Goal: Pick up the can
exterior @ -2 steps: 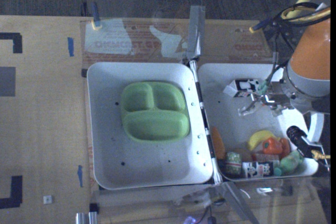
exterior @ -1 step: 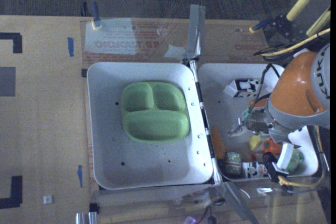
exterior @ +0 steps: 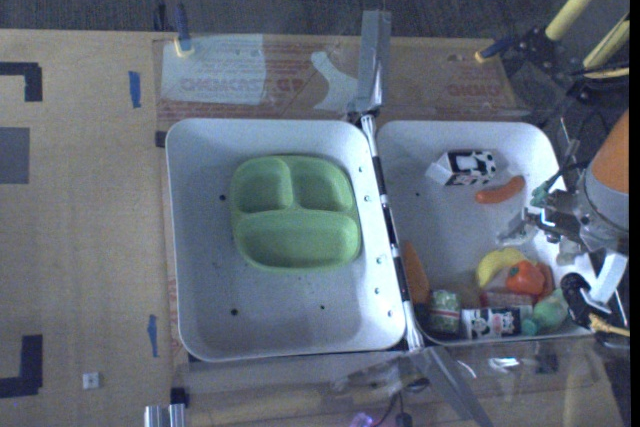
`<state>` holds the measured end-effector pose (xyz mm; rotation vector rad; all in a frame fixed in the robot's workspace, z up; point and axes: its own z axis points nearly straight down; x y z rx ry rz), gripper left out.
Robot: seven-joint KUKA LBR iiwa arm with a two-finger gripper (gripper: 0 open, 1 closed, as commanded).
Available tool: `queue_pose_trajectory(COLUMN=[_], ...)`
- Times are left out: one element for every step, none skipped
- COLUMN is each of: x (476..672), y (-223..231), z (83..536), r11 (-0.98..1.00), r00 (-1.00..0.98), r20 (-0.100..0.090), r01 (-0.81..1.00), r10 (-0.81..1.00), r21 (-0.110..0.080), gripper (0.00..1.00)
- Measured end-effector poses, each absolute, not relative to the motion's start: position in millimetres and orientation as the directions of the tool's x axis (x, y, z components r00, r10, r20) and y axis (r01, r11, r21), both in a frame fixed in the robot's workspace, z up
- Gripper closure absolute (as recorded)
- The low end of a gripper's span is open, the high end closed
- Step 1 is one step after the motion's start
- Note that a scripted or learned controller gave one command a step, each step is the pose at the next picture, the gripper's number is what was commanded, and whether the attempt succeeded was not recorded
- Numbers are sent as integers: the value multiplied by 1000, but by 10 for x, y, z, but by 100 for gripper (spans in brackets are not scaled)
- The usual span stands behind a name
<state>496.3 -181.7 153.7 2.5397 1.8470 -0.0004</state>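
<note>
The can, small with a green and white label, sits against the front wall of the right bin, near its front left corner. My gripper hangs over the right side of that bin, above and to the right of a yellow banana. It is well apart from the can, roughly a third of the bin's width to the right and farther back. Nothing shows between its fingers.
Around the can lie an orange carrot, a black and white carton, a red-orange fruit and a green item. A cow-print carton and a sausage lie farther back. The left bin holds a green divided plate.
</note>
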Motion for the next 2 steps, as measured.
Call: queue_pose_trajectory(x=[4968, 6568], y=[-1818, -1621], z=[1631, 2983], r11=[-309, -257], r00=[309, 257], r20=[-1, -1], r01=[951, 966], r10=[951, 966], r21=[2, 3], gripper=[100, 100])
